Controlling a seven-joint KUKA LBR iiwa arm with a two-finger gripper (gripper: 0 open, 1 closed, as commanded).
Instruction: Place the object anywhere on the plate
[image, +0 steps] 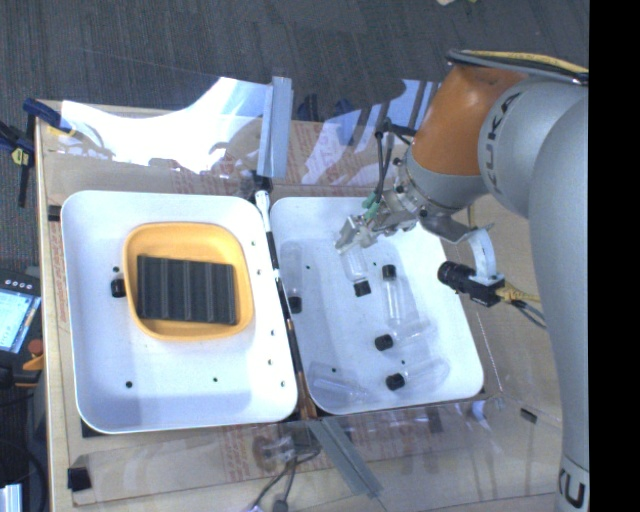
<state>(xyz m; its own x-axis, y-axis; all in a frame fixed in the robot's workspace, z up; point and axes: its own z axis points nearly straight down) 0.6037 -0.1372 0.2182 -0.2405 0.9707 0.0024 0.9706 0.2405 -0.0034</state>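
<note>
The clear objects lying in the right bin (455, 375) are hard to read: they are transparent vials with small black caps, and their outlines nearly vanish against the white floor, so an exact count cannot be given. One vial (356, 272) lies just under the claw (352, 233), with its black cap at the lower end; another vial (394, 295) lies a little to the right of it, cap at the top; two more black caps (389, 362) sit lower in the bin beside faint clear shapes. Whether the claw touches the vial beneath it cannot be told, and the state of the claw itself cannot be told either, since its metal tip blurs into the clear plastic below. The arm (520, 130) comes in from the right, its orange band bulking over the bin's upper right corner and hiding part of the desk (520, 300) behind it; the grey body is cut off at the right. The wrist slants down and left toward the upper middle of the right bin. In the left bin (100, 390) rests the yellow plate (150, 245), carrying a dark ribbed block (187, 289) that covers most of its middle. A small black piece (118, 287) sits just beside the plate's left rim. Crinkled clear sheeting (200, 110) lies along the desk's far edge.
</note>
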